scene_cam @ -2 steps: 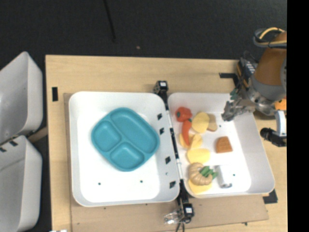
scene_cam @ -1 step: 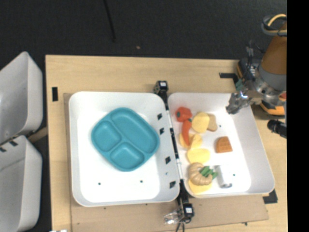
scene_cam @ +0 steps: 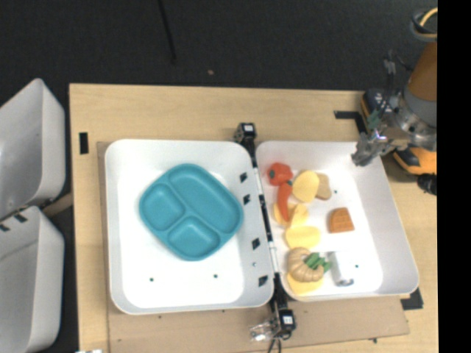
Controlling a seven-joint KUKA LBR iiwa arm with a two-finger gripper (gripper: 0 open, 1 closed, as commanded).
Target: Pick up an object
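The right bin [scene_cam: 383, 219] holds several toy foods: a red pepper [scene_cam: 279, 173], a yellow round piece [scene_cam: 306, 186], an orange strip [scene_cam: 282, 201], a brown toast-like square [scene_cam: 340, 220], a yellow slice [scene_cam: 302, 236], a tan ribbed piece with a green bit [scene_cam: 304, 264] and a grey cylinder [scene_cam: 338, 268]. My gripper [scene_cam: 366, 153] hangs over the bin's far right corner, well apart from all of them, with nothing visibly between its fingers.
The left bin [scene_cam: 125, 271] holds a teal divided plate [scene_cam: 190, 210]. A black clip [scene_cam: 245, 132] sits at the far end of the seam between the bins. White blocks [scene_cam: 26, 168] stand off the bench's left edge.
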